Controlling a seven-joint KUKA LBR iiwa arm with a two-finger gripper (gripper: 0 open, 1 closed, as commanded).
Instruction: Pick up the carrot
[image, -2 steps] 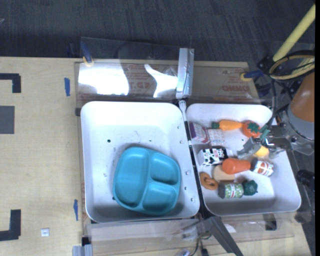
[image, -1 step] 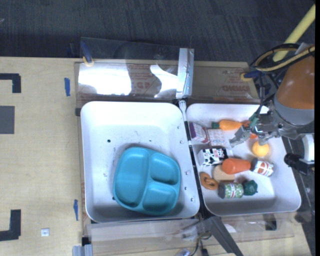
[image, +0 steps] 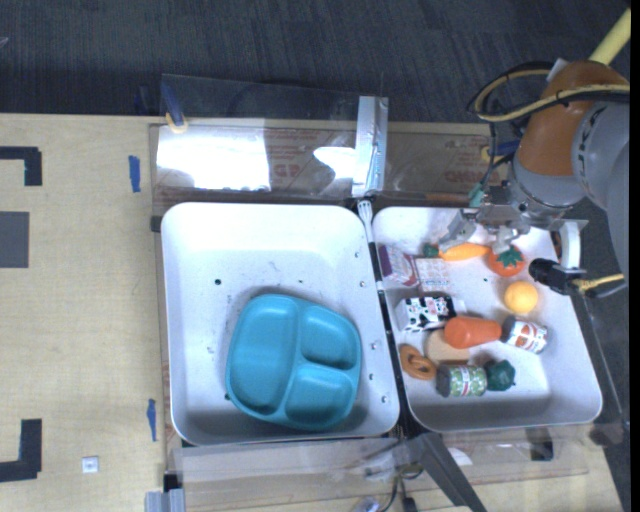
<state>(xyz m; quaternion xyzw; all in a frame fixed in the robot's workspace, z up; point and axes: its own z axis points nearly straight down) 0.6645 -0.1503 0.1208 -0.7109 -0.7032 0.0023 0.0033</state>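
Two shallow white bins sit side by side on the bench, and the right bin (image: 588, 385) is the crowded one. No brand or wording can be read on anything here; the labels are too small and blurred. The nearest thing to print is a small black-and-white patterned carton (image: 428, 312) near the bin's middle, a pinkish packet (image: 432, 271) just beyond it, and a small can with a red and white label (image: 527, 335) lying on its side toward the right wall. The carrot (image: 463, 253) lies in the far part of the right bin, its long axis running roughly left to right, the orange body tapering toward the right and a hint of green at its left end. The gripper (image: 492, 226) hangs directly over it at the far edge of the bin, just above and beside the carrot's right end, and I cannot tell whether its fingers are apart or together, nor whether they touch the carrot. Close to the right of the carrot sits a small orange-red fruit with a green top (image: 507, 261), and nearer, a yellow-orange ball (image: 520, 297). A larger orange piece (image: 471, 331) lies in the middle, with a pretzel-like brown ring (image: 416, 362) and a green jar (image: 466, 380) at the near side. The left bin (image: 190, 260) holds a blue divided tray (image: 295, 362).
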